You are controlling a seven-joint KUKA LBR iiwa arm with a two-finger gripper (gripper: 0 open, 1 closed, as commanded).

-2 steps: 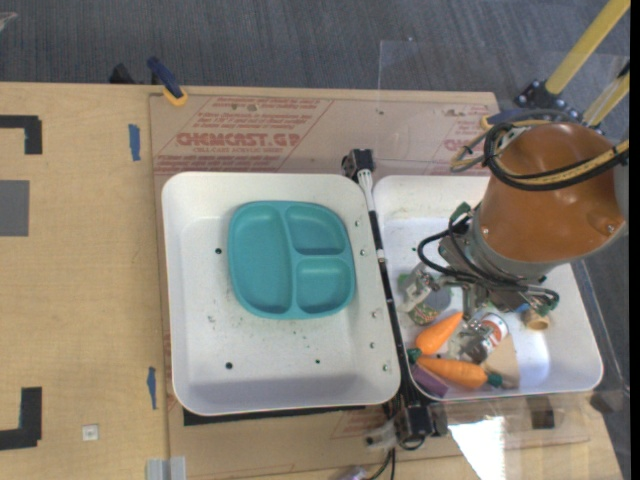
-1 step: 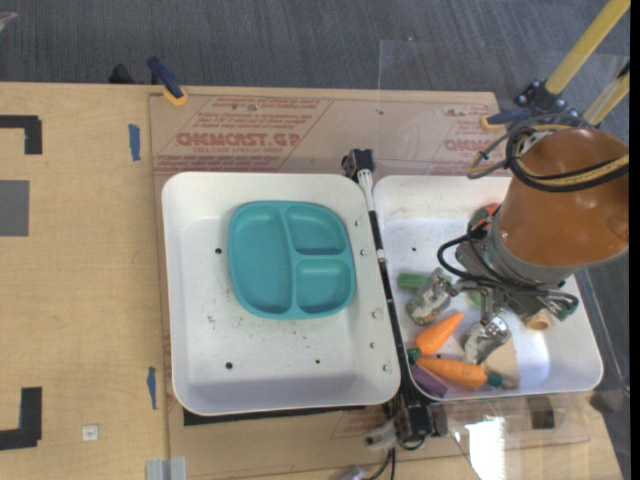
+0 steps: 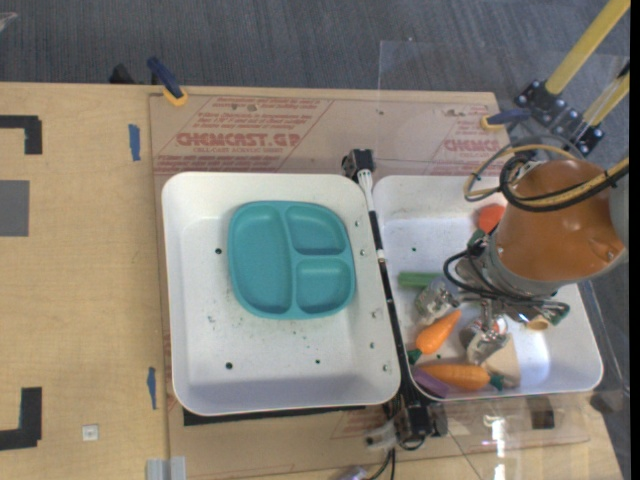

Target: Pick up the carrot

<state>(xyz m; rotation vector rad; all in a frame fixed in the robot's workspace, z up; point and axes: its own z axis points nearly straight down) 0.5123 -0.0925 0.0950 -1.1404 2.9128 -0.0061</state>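
Note:
The carrot (image 3: 438,333), short and orange, lies at a slant in the right bin (image 3: 575,368), near the bin's left wall. My gripper (image 3: 460,317) hangs low over it under the arm's orange band (image 3: 550,223). Its two metal fingers stand apart, one (image 3: 434,297) just up-left of the carrot and the other (image 3: 486,336) to the right. The carrot's upper end reaches into the gap between them, and the gripper is open. A second, longer orange vegetable (image 3: 462,375) lies along the bin's front wall with a purple piece (image 3: 430,379) at its left end.
The left bin (image 3: 190,368) holds a teal divided plate (image 3: 292,258). In the right bin I also see a green piece (image 3: 411,280), a red-orange item (image 3: 490,216) behind the arm and a pale block (image 3: 503,354). Cables loop around the wrist.

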